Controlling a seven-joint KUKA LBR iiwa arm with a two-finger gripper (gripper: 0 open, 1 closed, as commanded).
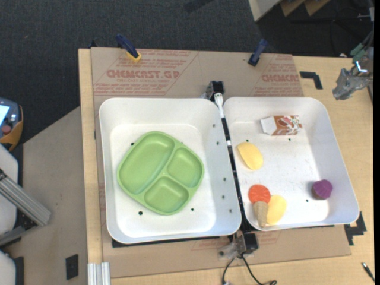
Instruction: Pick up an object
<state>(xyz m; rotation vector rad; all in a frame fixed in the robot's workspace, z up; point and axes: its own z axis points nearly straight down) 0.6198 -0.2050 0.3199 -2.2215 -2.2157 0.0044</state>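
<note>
The gripper (350, 82) sits at the right edge, off the bins; whether its jaws are spread or pressed together I cannot tell. Nothing is picked up yet. In the right bin (338, 153) lie a yellow lemon (250, 156), a small carton (281, 124), a purple ball (322, 189) and an orange-and-yellow cluster (266, 203). The left bin (113, 159) holds a green plate (160, 172).

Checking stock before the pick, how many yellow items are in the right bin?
2: one yellow piece near the divider, another at the front beside the orange ball.
</note>
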